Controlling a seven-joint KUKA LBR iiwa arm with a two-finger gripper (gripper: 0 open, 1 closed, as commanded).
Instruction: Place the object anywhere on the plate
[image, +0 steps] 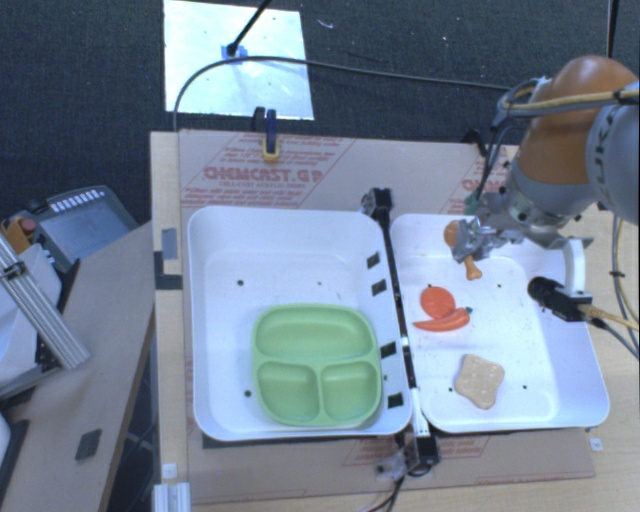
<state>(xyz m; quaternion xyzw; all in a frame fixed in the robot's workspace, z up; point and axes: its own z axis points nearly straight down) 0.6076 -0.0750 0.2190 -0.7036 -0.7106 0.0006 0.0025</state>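
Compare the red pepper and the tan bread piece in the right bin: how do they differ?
The red pepper is red, long and curved; the bread piece is tan and blocky. The pepper lies near the bin's middle, beside a round red piece; the bread lies alone, nearer the front edge. Both rest in the right bin, away from the hand.

The desk (120, 330) is a pale tan surface. A cardboard sheet (330, 165) printed with red lettering lies flat on it, and two shallow white bins sit side by side on that sheet. The left bin (215, 250) and the right bin (570, 375) touch along their inner edges, joined by black clips (385, 290). At 12 o'clock from the left bin, a yellow and black clamp (268, 135) grips the cardboard's far edge.
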